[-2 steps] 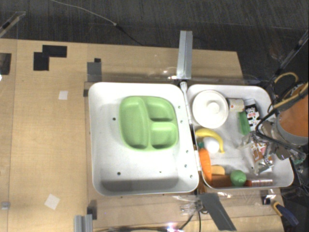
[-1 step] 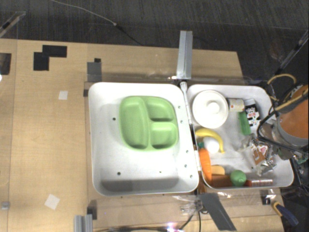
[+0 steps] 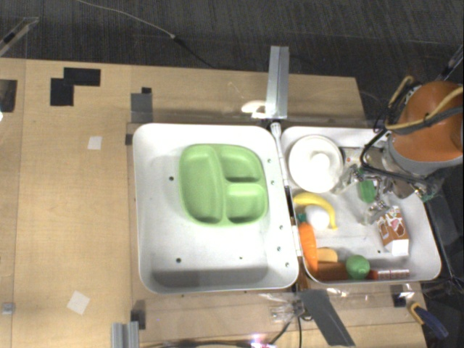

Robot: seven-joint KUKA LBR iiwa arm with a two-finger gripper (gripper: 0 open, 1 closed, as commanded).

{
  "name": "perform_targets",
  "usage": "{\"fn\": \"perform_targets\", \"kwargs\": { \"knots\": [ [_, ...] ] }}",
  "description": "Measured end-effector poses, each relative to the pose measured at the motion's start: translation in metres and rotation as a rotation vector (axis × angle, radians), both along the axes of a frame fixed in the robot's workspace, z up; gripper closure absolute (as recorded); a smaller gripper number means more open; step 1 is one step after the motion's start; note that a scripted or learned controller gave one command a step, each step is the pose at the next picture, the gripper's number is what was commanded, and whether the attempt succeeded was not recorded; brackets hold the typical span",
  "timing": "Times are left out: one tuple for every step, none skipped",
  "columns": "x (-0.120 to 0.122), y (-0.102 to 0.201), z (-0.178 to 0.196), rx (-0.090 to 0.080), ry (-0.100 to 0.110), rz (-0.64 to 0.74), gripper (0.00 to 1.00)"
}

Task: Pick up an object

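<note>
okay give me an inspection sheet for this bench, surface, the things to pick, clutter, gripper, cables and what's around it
Surface: wooden bench bearing two shallow white bins side by side, left bin and right bin.
Job's things: in the right bin, a white bowl, banana, carrot, green ball, small carton and a green item by the gripper.
Clutter: green divided tray lying in the left bin.
Gripper: gripper low over the right bin's upper right; finger state cannot be judged.
Cables: thin cable on the floor beyond the bench; cables looping along the arm.
Surroundings: dark carpet; black marks on the bench top.
</note>
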State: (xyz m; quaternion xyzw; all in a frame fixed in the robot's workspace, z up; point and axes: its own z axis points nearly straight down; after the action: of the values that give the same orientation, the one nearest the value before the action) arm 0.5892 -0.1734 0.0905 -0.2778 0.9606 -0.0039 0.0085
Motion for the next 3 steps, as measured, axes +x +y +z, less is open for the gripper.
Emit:
{"fn": "perform_targets", "kwargs": {
  "knots": [
    [-0.034, -0.031, 0.001, 0.002, 0.002, 0.054, 0.00],
    [0.010, 0.005, 0.000, -0.001, 0.000, 0.067, 0.00],
    [0.015, 0.004, 0.016, -0.003, -0.018, 0.060, 1.00]
  ]
}}
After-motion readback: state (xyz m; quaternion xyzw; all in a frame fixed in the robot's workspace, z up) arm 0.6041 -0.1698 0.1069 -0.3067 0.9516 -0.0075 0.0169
